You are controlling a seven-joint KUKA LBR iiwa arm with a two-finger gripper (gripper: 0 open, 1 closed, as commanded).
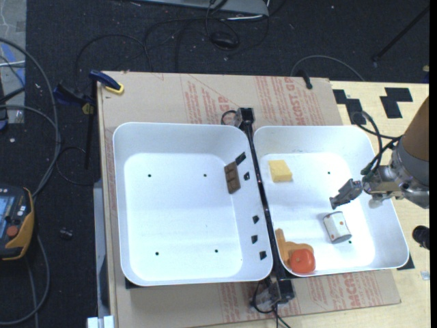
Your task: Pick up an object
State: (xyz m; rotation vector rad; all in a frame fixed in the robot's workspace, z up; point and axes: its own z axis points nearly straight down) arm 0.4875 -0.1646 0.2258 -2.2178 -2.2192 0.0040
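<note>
The right bin [382, 248] holds a yellow block [280, 171] near its back left and a small white and grey cylinder [336, 227] lying towards the front. An orange piece with a red ball [299, 257] sits in its front left corner. My gripper [343, 195] reaches in from the right, low over the right bin. Its dark tip is just above and behind the white cylinder, apart from it. Nothing shows in its grasp. A brown block [232, 178] leans near the right wall of the left bin [130, 203].
The two bins meet at a black divider [258, 183] with small clips. They rest on a cardboard sheet [177, 98]. Cables [355, 118] run behind the right bin. The grey arm [413, 152] enters over that bin's right rim.
</note>
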